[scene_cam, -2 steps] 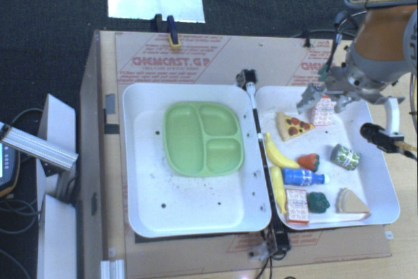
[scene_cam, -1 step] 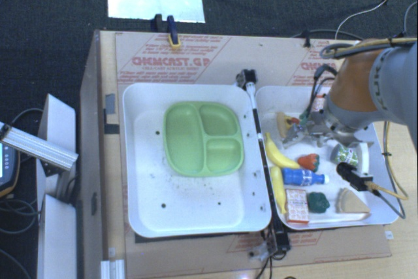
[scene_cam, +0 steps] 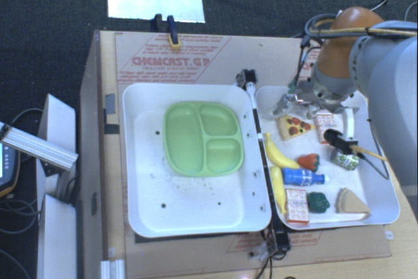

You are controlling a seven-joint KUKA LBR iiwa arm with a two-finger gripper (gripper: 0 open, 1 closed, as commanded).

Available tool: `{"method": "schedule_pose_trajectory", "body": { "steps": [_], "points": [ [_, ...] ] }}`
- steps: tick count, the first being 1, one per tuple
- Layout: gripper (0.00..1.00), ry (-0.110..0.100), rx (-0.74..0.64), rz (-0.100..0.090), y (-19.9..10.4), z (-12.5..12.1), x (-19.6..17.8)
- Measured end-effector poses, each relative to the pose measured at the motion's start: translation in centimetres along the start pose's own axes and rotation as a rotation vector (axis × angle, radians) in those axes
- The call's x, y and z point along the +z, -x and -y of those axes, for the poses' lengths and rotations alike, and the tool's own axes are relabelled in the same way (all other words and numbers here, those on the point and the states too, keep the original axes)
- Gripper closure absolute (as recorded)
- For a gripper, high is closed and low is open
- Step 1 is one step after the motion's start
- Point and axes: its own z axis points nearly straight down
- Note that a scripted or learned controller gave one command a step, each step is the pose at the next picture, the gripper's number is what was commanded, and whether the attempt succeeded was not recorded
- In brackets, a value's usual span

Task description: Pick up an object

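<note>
grey arm with orange band [scene_cam: 346,49] reaches in from the right, over the top of the right shallow white bin [scene_cam: 389,206]. claw [scene_cam: 307,101] hangs low at the bin's upper-left area, just above the pizza-slice toy [scene_cam: 294,126]; cannot tell how its jaws stand.

right bin contents: small red-and-white carton [scene_cam: 324,126] beside the pizza slice, yellow toy banana [scene_cam: 279,157] along the left wall, red strawberry-like toy [scene_cam: 308,161], blue plastic bottle [scene_cam: 302,177], green can [scene_cam: 344,159] on its side, dark green lump [scene_cam: 319,202], second red-and-white carton [scene_cam: 296,204], tan wedge [scene_cam: 353,202] near the bottom right.

left shallow white bin [scene_cam: 144,206] holds a light green divided plastic tray [scene_cam: 202,139], lying flat near the centre. both bins sit on the cardboard-covered worktop [scene_cam: 170,55].
</note>
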Motion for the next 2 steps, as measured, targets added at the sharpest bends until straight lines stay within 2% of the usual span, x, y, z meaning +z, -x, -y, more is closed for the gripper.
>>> {"method": "schedule_pose_trajectory", "body": {
  "steps": [1,2],
  "points": [
    [0.00,-0.001,-0.001,0.000,-1.8,1.4,0.0],
    [0.00,-0.002,0.002,0.001,0.5,2.4,0.0]
  ]
}}
